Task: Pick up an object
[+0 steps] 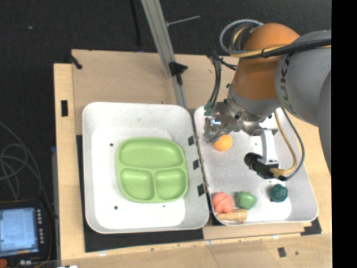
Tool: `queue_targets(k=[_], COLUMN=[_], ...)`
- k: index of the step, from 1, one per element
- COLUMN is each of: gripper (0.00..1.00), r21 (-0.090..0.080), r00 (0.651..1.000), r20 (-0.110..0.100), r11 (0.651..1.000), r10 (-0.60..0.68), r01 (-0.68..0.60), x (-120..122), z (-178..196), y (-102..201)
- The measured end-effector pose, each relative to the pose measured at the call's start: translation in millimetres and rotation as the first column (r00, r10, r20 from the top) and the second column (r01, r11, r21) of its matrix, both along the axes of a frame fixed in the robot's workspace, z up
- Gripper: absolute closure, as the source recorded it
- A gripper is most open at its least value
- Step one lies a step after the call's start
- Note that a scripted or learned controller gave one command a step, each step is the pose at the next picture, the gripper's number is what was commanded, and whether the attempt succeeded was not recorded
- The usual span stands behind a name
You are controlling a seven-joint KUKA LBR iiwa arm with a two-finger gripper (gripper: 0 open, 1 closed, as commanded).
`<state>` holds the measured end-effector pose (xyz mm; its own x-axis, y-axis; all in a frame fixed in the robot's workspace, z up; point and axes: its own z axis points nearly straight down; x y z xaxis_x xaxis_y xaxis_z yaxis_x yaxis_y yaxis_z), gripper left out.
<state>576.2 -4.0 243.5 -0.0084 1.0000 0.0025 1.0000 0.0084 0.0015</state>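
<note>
**Target: orange ball (223, 143), right bin (234, 175)**

The left bin (89, 149) holds a green divided plate (152, 169). By the right bin's left wall, your gripper (213, 132) hangs just beside the orange ball; open or closed, cannot tell. Likely light, smooth, prone to roll: grasp across its middle.

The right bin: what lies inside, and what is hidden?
Visible in the right bin: orange ball, pink piece, light green piece, dark green piece, beige piece. The arm covers its far side.
</note>
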Motion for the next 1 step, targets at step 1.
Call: queue_targets(k=[1], gripper=[1.0], r21=[0.0], r00=[1.0], r20=[-0.001], r11=[1.0], r10=[0.0], r01=[0.0], x=[-20.1], z=[8.6], y=[49.7])
